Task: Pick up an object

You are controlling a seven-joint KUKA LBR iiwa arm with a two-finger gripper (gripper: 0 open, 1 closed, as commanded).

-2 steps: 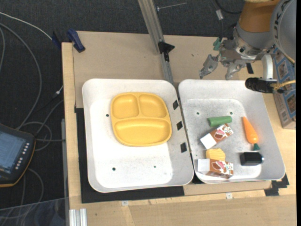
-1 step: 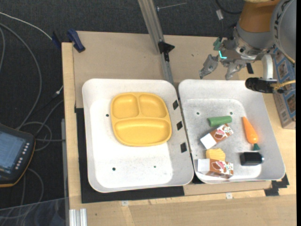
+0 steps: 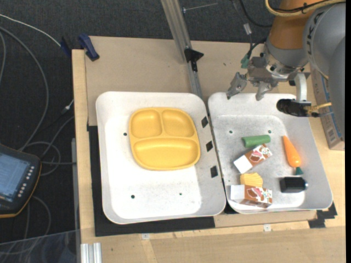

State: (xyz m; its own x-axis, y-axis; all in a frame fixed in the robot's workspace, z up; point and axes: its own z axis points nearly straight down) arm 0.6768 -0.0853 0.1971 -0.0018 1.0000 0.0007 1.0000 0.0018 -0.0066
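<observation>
Nearest the lens, at the right bin's front edge: a small carton printed in brown and white, lying flat, with a white block touching its left end. Just behind, a yellow ridged piece, and behind that a second small carton of the same print, tilted on a diagonal. Farther back, a green cylinder-like piece lying on its side. To the right, an orange toy carrot pointing away from the front, and near the front right corner a black block. All loose on the bin floor, none lifted.

Reaching in from the upper right: grey arm with its orange band above the wrist, bent down toward the bin's far rim. Gripper hanging over that far edge, well apart from every piece in the bin, fingers spread wide with nothing between them.

Resting in the left bin: a yellow divided plate, three compartments, upright and flat.
</observation>
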